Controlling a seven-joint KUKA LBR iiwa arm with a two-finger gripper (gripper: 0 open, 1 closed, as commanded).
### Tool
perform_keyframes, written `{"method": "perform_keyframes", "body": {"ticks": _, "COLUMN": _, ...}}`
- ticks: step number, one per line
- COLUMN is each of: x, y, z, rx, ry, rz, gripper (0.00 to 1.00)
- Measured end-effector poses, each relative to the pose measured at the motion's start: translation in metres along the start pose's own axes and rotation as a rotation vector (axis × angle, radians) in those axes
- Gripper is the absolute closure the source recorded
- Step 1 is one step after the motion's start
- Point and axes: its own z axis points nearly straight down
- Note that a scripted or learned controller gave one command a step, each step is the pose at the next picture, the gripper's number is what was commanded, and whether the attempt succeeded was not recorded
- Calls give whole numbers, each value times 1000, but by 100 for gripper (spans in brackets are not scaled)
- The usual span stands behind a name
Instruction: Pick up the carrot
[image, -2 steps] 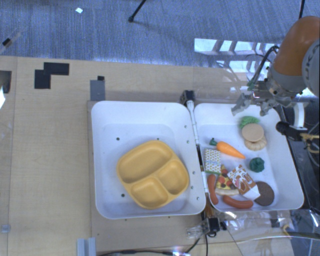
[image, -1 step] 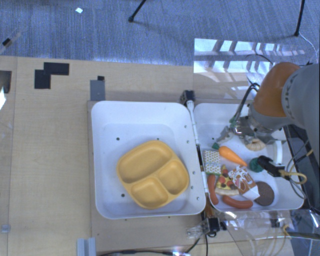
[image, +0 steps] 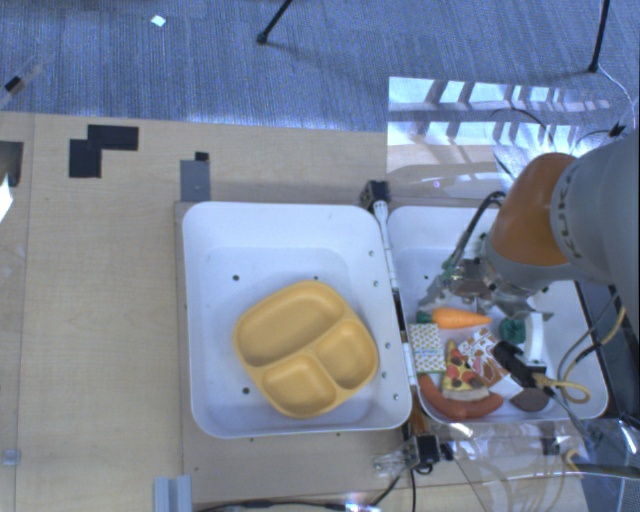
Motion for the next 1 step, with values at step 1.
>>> {"method": "perform_keyframes", "body": {"ticks": 1, "x": -25, "y": -50, "z": -1, "rx": -3, "ry": 2, "rz": 225, "gripper": 0}}
